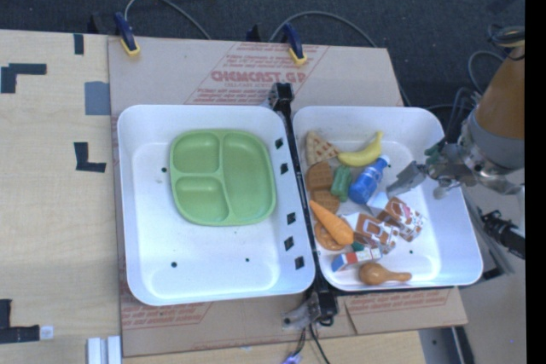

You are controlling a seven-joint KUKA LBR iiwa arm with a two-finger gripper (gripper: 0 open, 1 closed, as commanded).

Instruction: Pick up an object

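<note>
Over the right white bin (452, 256), the grey two-finger gripper (411, 178) hangs with fingers apart, holding nothing, just right of the blue plastic bottle (367, 181). Nearby lie a yellow toy banana (361, 151), an orange carrot (331, 222) and a tan drumstick (382, 274). Across the divider, the left white bin (141, 268) holds a green divided plate (223, 176).
</note>
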